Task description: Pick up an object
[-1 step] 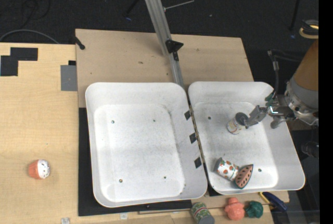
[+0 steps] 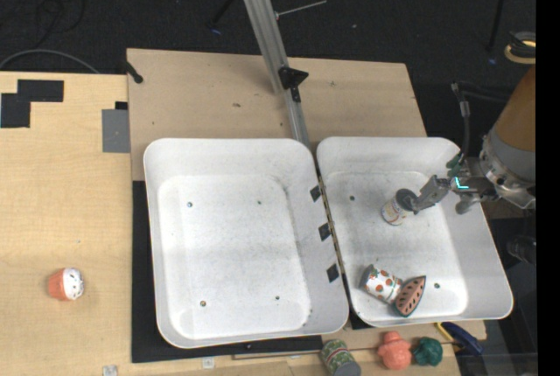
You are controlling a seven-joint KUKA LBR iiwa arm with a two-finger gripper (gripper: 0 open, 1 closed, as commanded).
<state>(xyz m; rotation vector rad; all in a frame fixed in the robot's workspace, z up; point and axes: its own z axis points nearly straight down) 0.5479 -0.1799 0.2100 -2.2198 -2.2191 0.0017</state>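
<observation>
Over right bin point(image 2: 472, 295), gripper point(image 2: 404, 201) by small pale cup point(image 2: 393, 212) (grip state can't tell), spotted cup point(image 2: 381, 282) nr front.

two white bins point(image 2: 232, 191); three objects point(image 2: 394, 211) in the right one

The grey arm point(image 2: 512, 147) comes in from the right, orange band showing above the wrist. It stretches leftward and low, the pincer point(image 2: 408, 201) at the end of a slim dark linkage, angled slightly downward.
</observation>
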